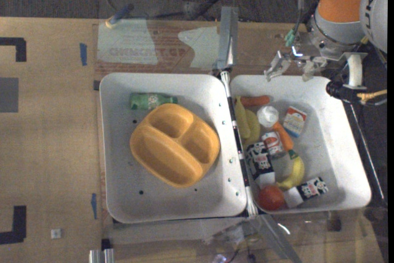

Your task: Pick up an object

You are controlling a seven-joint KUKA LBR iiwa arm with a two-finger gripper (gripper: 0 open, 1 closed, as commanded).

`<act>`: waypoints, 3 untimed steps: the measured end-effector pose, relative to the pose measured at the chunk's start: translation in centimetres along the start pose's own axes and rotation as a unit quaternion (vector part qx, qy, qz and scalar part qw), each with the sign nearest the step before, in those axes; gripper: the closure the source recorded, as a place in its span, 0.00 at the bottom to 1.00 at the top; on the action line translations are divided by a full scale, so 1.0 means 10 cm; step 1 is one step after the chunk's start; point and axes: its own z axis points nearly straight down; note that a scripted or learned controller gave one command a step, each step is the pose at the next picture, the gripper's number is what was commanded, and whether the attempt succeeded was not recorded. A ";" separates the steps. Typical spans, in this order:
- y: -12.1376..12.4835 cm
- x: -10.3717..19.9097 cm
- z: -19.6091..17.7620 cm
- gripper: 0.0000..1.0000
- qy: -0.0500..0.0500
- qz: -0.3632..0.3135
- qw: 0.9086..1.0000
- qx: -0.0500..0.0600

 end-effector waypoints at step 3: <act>-0.72 -0.24 -0.08 1.00 0.000 0.028 1.000 -0.002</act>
